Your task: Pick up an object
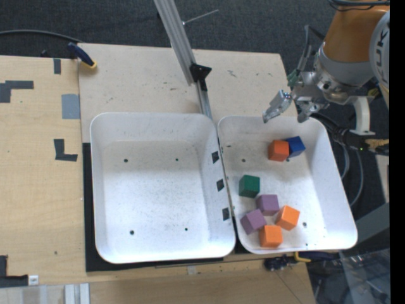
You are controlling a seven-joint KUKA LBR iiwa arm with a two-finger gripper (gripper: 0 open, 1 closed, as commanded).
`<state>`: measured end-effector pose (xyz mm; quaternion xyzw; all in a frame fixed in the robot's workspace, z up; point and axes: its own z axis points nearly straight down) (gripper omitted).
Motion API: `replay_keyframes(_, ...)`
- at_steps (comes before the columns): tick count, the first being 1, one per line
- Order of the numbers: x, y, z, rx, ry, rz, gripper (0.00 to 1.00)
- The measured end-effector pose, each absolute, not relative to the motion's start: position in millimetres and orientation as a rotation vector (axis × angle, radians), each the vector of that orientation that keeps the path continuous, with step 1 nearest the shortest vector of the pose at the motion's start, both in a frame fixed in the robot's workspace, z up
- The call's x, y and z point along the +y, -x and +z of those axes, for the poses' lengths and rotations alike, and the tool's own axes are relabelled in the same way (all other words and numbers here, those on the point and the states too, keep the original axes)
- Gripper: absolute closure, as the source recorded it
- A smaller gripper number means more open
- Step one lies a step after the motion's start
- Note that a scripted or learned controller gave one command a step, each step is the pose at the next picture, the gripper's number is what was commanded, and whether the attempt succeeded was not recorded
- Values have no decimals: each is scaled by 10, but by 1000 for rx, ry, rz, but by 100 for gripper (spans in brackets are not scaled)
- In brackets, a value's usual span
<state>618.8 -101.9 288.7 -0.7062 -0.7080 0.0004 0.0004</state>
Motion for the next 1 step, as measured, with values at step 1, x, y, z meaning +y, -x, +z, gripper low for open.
replay_keyframes(1, -1020, -6187, 2888, -2224, 2218, 1, 0)
